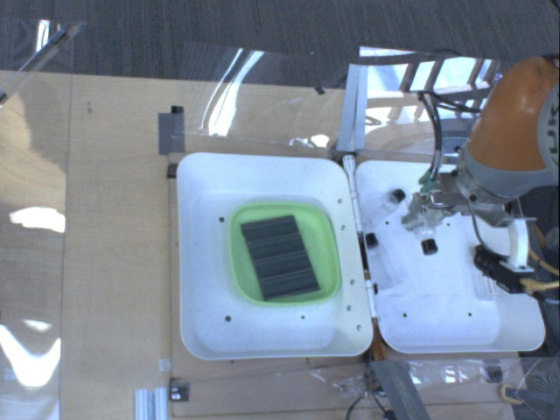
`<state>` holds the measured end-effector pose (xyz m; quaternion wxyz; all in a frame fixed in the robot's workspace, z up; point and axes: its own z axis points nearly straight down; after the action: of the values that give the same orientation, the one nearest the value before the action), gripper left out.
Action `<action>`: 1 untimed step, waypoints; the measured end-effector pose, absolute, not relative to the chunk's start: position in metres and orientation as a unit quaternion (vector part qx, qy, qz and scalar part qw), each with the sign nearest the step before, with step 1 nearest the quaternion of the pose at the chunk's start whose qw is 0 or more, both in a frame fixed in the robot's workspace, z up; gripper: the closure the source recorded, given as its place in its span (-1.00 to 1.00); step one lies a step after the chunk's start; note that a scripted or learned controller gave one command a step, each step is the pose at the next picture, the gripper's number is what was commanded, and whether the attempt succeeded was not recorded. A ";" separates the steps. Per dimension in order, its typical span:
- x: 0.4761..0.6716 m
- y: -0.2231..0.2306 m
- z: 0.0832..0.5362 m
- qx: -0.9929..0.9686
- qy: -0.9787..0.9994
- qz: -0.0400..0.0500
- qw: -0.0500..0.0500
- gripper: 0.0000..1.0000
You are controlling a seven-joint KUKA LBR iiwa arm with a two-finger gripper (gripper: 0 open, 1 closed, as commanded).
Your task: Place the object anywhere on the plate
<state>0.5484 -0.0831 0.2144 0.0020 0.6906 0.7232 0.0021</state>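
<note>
Dark ridged block (279,257) covers the green plate (328,234); tool (423,214) grip unclear, beside small black piece (429,246)

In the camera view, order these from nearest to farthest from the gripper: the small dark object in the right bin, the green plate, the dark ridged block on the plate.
Measured from the gripper:
1. Small dark object, right bin, just below the gripper.
2. Green plate, left bin; its right rim comes closest.
3. Dark ridged block, at the plate's middle.

A dark ridged block (279,258) lies on the green plate (329,250) in the left bin (201,234) (arm (516,129) over the right bin (455,313)).
</note>
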 end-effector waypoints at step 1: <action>0.571 0.007 0.185 0.638 0.770 0.002 0.001 1.00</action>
<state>0.5714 0.0073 0.1850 0.0013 0.6380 0.7700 0.0017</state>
